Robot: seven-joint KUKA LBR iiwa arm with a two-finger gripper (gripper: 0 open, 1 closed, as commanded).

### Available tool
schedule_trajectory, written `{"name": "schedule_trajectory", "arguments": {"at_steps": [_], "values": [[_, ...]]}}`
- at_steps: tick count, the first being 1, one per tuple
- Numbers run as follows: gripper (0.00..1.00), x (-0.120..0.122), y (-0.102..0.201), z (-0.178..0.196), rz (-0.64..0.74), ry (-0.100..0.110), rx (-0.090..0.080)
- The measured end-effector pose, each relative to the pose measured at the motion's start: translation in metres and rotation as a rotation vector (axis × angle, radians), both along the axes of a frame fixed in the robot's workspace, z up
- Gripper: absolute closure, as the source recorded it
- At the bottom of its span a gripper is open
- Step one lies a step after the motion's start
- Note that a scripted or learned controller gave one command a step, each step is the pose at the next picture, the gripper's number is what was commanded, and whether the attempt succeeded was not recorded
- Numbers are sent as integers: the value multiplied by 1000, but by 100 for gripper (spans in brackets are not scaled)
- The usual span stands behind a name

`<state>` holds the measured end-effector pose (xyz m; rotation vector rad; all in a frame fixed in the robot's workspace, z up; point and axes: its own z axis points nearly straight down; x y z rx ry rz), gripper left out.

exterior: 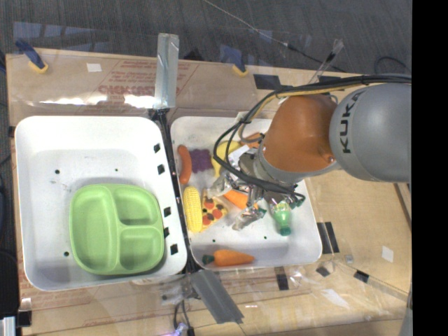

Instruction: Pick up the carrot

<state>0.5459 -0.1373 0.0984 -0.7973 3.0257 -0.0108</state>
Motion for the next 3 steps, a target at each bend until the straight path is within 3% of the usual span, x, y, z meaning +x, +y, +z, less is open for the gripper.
{"name": "schedule_trajectory", "arguments": {"at_steps": [1, 2, 3], "values": [[100, 4, 3, 12, 6, -11, 2], [100, -25, 26, 129, 42, 5, 1], [0, -26, 26, 126, 41, 12, 3]]}}
